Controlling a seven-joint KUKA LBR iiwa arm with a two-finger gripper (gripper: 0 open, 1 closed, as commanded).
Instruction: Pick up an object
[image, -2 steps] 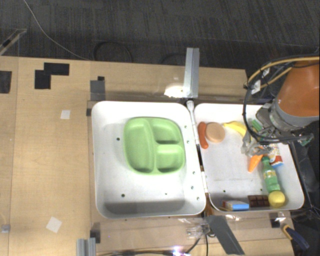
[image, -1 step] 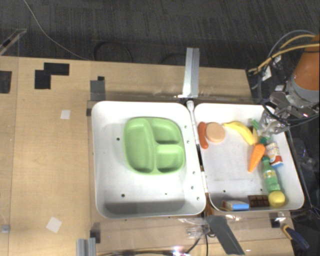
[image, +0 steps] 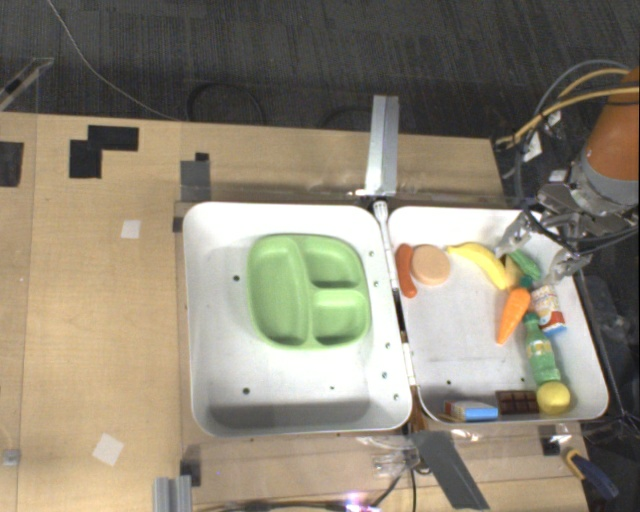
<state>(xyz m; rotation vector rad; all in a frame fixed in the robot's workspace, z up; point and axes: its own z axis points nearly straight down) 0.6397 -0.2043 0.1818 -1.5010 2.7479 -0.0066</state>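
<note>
Camera view shows, along the right bin's (image: 432, 400) near edge, a small blue-and-orange block (image: 472, 410), a dark brown bar (image: 518, 402) and a yellow lemon (image: 553, 397) in the near right corner. Farther along the right wall lies a green bottle (image: 542, 356), then a small white-and-red bottle (image: 547, 312), with an orange carrot (image: 512, 314) just beside it. Toward the far edge rest a yellow banana (image: 481, 261), a peach-coloured round piece (image: 431, 265) and a red sausage shape (image: 404, 271) against the left wall. A green piece (image: 524, 265) lies at the far right, just beside the banana and right under the gripper (image: 541, 246), whose fingers stand spread, one on either side, pinching nothing. The left bin (image: 215, 400) carries a green divided plate (image: 305, 289).
</note>
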